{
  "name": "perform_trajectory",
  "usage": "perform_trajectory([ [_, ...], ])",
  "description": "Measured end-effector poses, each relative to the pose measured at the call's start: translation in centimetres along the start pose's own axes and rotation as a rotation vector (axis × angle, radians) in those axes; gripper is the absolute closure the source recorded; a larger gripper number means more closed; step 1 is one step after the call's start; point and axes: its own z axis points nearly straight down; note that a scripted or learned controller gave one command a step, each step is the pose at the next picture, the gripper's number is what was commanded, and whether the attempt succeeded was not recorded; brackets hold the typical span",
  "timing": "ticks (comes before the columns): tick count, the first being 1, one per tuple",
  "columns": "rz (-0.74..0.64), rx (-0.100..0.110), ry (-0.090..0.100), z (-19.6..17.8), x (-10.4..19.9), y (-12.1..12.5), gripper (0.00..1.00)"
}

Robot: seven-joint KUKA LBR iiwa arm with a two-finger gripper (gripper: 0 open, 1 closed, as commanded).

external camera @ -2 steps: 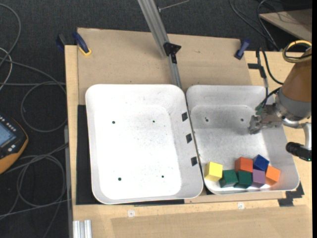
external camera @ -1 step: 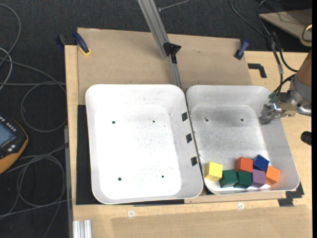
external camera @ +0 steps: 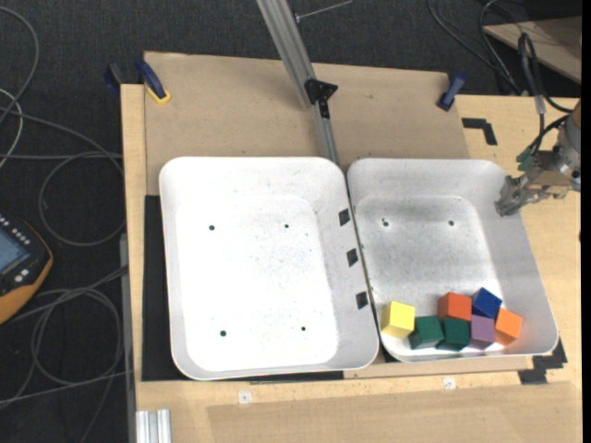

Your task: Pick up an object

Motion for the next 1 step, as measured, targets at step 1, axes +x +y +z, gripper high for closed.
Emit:
perform_trajectory([
  [1, -0.001, -0.002, -0.001, -6.51, 0.18, 0.36, 1.00],
])
